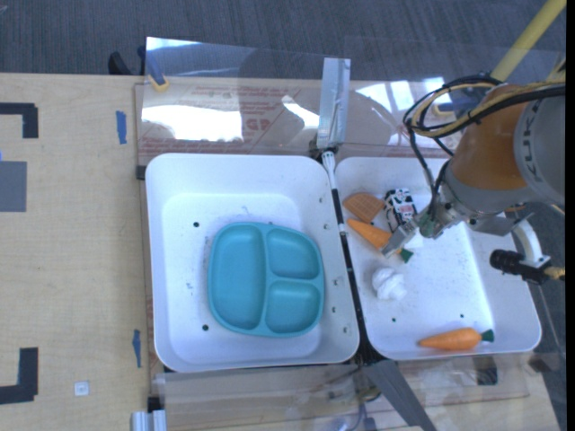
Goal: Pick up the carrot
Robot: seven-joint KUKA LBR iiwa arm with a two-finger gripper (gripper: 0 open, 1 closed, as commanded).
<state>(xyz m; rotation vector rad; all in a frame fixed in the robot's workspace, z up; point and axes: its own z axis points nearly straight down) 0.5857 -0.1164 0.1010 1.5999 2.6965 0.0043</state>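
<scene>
An orange carrot [449, 338] with a dark green top lies along the front edge of the right bin [512, 326]. A second orange, carrot-like piece [367, 233] lies at that bin's left side, near the divider. My gripper [400, 243] hangs low over the right bin, just right of this second piece and touching or nearly touching its end. A small green bit [406, 256] shows right below the gripper. The front carrot is well apart from the gripper, toward the near right.
A brown flat food piece [363, 206] and a black-and-white toy [400, 204] sit at the back of the right bin. A white crumpled lump [388, 283] lies below the gripper. The left bin [171, 187] holds a teal divided plate [235, 302]. Cables loop over the arm.
</scene>
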